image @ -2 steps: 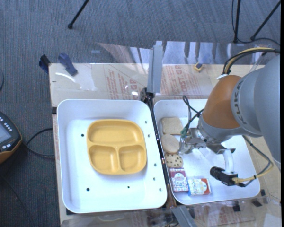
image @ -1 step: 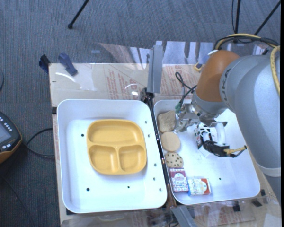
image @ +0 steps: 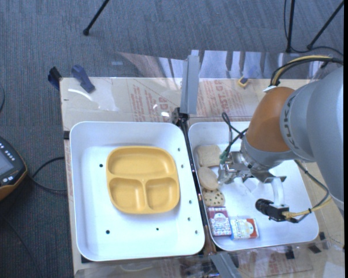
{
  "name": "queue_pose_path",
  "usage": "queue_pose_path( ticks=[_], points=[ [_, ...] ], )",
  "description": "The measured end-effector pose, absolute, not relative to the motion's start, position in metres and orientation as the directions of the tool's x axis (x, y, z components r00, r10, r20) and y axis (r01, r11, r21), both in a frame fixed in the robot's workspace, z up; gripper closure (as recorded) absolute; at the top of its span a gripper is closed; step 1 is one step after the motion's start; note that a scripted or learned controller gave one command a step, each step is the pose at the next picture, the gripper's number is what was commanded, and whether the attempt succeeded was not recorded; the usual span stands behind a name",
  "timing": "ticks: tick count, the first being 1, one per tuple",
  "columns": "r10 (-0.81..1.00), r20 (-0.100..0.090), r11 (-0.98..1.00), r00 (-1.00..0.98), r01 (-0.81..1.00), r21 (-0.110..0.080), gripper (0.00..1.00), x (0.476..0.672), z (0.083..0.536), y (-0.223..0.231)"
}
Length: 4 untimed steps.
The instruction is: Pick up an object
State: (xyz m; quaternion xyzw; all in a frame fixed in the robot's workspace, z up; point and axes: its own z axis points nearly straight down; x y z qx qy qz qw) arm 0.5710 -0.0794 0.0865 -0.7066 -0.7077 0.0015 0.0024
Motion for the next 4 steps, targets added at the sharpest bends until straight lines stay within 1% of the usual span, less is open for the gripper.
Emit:
queue_pose_path(
  ticks=[1,2,3,4],
  points=[
    [1.0,0.0,0.004,-0.004,1.0,-0.001,1.0,0.641,0.087,-0.088],
    [1.0,-0.001,0.008,-0.008,1.0,-0.003,1.0,0.641,0.097,-0.087],
    [1.0,0.0,0.01,-0.01,1.0,-0.004,0.0,0.641,0.097,-0.086],
    [1.0,0.001,0.001,-0.001,1.0,-0.005,0.0,0.597,0.087,-0.081]
  ],
)
